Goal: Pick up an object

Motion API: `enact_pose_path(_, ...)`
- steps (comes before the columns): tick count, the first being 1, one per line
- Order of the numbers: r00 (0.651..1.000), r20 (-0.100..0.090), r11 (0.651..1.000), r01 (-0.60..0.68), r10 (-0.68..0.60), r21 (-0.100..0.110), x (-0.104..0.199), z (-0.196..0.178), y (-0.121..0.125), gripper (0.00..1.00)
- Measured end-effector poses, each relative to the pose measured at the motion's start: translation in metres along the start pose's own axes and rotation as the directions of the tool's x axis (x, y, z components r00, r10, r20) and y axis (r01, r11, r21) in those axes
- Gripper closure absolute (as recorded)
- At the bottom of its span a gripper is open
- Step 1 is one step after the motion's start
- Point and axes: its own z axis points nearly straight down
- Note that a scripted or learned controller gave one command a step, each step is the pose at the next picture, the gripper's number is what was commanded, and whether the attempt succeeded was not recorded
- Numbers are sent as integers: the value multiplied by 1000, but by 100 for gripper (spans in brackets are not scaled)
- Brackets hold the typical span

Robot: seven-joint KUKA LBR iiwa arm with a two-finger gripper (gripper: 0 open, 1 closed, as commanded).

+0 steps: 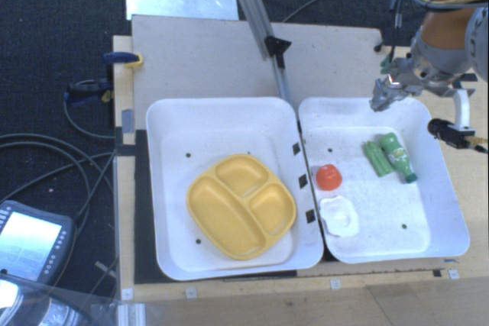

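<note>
Gripper [381,102] over right bin's [451,240] far edge, clear of everything; finger state impossible to tell. Green bottle [399,156] beside green block [376,158] inside; tomato [328,177] and white cup [338,216] near divider. Yellow tray [241,205] in left bin [164,164].

A yellow plate [241,205] with three compartments lies flat in the left bin [164,126], toward its near right corner. In the right bin [443,229], a small red-orange rounded piece [328,177] sits near the left wall, with a white fried-egg-shaped piece [338,216] just in front of it. A green bottle [398,156] lies on its side beside a green ridged strip [376,158], touching it.
</note>
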Motion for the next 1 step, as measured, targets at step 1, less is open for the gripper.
enact_pose_path(1, 1000, 1, 1000, 0, 0, -1, 0, -46, 2, 100)
